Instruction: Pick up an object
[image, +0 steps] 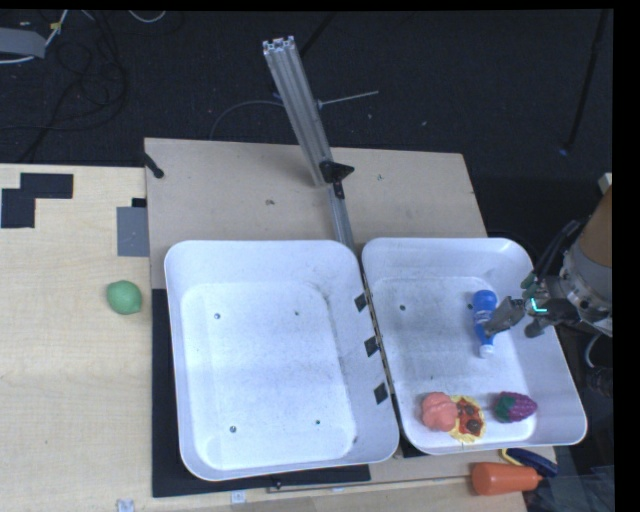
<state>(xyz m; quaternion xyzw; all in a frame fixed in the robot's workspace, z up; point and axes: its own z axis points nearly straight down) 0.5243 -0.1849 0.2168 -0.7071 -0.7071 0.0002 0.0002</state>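
Observation:
Several small objects lie in the right bin (400, 270). A blue-and-white bottle (484, 320) lies toward its right side. Along the front wall sit a pink-orange lump (436, 410), a yellow-and-red piece (468, 420) and a purple toy (514, 406). My gripper (520, 320) hangs over the bin's right rim, just right of the bottle. It looks open, with nothing between its fingers. One dark finger (505, 313) points toward the bottle and comes close to it.
The left bin (200, 262) adjoins the right one. A green ball (124, 297) rests on the bench at far left. An orange carrot-like toy (500, 478) lies outside the right bin's front edge. A slanted metal post (305, 110) rises behind the bins.

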